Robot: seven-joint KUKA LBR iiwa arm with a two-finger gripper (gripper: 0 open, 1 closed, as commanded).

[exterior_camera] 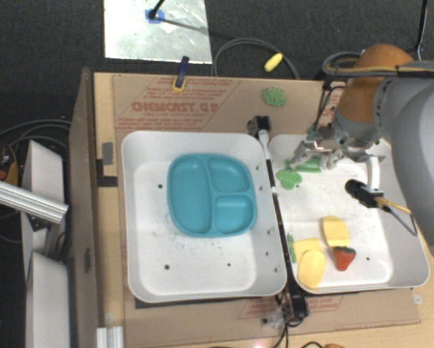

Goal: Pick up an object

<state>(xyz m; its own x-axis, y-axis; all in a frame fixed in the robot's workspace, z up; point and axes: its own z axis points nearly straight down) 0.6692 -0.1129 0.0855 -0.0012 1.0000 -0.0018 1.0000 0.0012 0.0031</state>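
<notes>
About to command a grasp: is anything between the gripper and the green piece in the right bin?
Nothing visible. The gripper hangs right beside the green piece. The yellow pieces and red piece lie apart from both, toward the near edge of the right bin.

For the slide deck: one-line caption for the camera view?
Gripper beside green toy piece in right white bin; blue divided plastic plate in left white bin.

Red print "CHEMCAST GP" on cardboard sheet (231, 96); smaller red lines nearby unreadable.

Bench (87, 216) carries two white bins (146, 194), perhaps on cardboard (202, 97).
</notes>
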